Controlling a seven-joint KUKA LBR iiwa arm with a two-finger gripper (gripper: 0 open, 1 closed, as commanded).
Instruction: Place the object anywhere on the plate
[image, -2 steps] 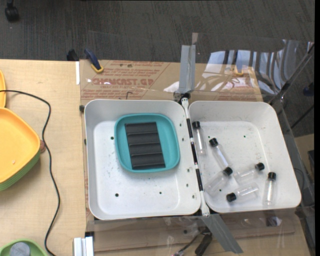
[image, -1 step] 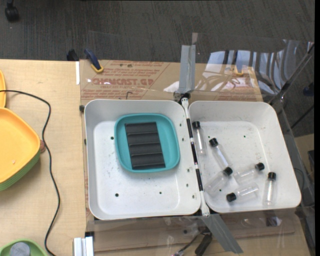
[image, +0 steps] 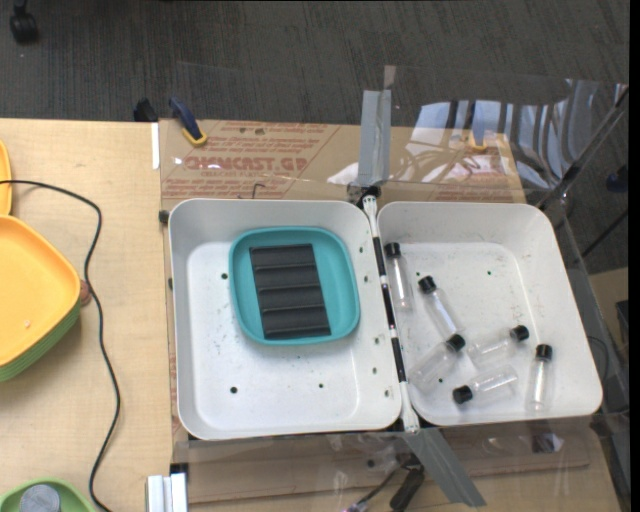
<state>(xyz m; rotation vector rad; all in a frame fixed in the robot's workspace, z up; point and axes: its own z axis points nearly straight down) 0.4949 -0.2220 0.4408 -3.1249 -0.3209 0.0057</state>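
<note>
Where the left bin (image: 210, 385) holds the teal plate (image: 346, 290), note its black ribbed insert (image: 290, 290) covering the plate's centre. How far the hand is open, and whether it holds anything, you cannot tell. Six clear vials (image: 438, 306) with black caps lie scattered in the right bin (image: 480, 265), well apart from the plate, none on it. Yellow dishes (image: 30, 300) and a black cable (image: 101, 330) rest on the surface (image: 130, 420) at left.

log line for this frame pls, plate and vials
plate: teal, in left bin, holds dark ridged insert | vials: clear, black caps, loose in right bin | on plate: no vial
</note>
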